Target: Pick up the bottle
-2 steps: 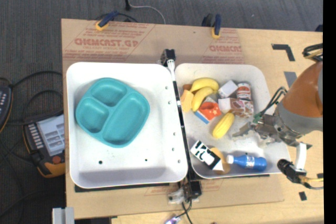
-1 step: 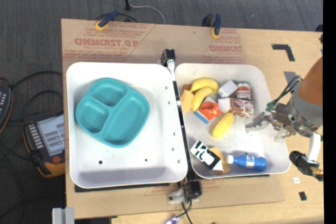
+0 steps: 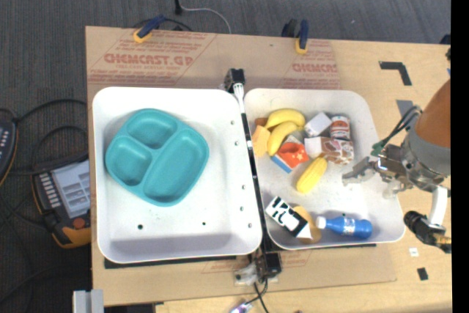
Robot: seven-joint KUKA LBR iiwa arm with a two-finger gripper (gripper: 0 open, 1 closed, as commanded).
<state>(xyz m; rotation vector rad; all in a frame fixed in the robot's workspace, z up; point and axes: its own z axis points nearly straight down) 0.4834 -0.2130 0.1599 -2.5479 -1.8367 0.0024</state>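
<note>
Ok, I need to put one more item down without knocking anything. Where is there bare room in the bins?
The left bin has bare floor below the teal plate. The right bin is crowded: bananas, packets and a bottle; a bare patch lies between them, near the gripper.

2 bins (image 3: 110,231), 1 plate (image 3: 156,155), 1 bottle (image 3: 344,225), 2 bananas (image 3: 282,125).

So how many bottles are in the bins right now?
1. The blue bottle lies on its side near the front edge of the right bin, right of the black-and-white box. Another could be hidden under the food pile.
</note>
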